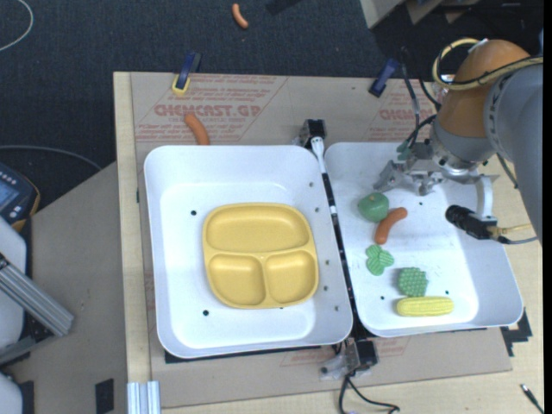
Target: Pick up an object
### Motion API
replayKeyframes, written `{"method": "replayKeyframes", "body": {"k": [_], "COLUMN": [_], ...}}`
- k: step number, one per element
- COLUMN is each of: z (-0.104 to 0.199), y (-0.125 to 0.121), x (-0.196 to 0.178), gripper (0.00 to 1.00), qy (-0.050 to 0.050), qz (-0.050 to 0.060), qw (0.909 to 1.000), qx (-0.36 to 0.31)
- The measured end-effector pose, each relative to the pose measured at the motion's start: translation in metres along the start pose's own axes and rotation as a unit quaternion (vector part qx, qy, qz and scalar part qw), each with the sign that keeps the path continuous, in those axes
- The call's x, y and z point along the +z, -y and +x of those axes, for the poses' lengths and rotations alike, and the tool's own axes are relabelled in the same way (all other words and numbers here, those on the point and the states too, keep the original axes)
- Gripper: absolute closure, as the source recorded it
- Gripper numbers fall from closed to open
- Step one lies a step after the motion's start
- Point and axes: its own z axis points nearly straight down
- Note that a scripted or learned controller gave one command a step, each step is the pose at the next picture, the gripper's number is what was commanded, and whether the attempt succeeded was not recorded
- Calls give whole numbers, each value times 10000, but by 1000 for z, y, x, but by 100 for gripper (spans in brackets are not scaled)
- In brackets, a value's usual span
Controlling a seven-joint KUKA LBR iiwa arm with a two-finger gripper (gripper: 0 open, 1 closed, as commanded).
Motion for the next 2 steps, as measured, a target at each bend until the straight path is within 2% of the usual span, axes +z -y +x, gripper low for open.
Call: {"method": "replayKeyframes", "body": {"k": [1,2], "z": [0,-4], "y": [-2,-6], "x": [-15,-80], "gripper": [100,100], "qy": [11,21], "qz": [-41,-80], "qw": [10000,10000], "qx": [-7,5]}}
